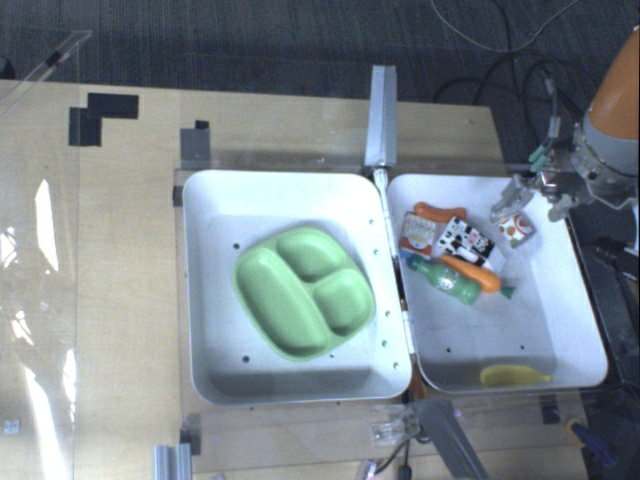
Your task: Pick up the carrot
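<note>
Risk of grabbing green bottle (446, 281) touching carrot (474, 274) near right bin (575, 298) centre; gripper (530, 196) jaws impossible to tell.

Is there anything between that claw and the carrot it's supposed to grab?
Partly. The gripper hangs over the right bin's far right corner, above a small white carton. The carrot lies nearer the middle, squeezed between a black-and-white box and a green bottle, which crowd both its sides.

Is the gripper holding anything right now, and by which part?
Nothing visibly held: gripper hovers at the right bin's upper edge; the carrot lies apart.
</note>
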Controlling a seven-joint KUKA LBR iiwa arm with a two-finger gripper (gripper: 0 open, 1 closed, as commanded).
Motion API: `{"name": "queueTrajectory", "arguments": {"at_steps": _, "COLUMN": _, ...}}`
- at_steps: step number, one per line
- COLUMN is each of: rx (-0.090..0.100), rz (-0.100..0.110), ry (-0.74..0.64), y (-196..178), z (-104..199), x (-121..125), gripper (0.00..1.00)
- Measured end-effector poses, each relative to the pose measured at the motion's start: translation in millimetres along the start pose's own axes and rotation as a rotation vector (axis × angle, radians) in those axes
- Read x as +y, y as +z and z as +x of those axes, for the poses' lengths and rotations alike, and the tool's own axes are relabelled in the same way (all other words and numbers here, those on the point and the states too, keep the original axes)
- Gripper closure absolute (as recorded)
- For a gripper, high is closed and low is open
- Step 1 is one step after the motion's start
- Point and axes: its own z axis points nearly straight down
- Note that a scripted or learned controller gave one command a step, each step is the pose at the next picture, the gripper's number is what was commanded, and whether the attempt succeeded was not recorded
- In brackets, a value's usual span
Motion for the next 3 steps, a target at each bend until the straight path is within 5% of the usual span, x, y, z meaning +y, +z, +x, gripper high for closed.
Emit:
{"name": "queueTrajectory", "arguments": {"at_steps": 1, "rx": 0.000, "rz": -0.008, "ry": 0.069, "y": 163, "z": 19, "x": -40, "gripper": 0.00}}
{"name": "queueTrajectory", "arguments": {"at_steps": 2, "rx": 0.001, "rz": -0.016, "ry": 0.067, "y": 151, "z": 20, "x": -37, "gripper": 1.00}}
{"name": "queueTrajectory", "arguments": {"at_steps": 3, "rx": 0.000, "rz": -0.003, "ry": 0.296, "y": 24, "z": 68, "x": -36, "gripper": 1.00}}
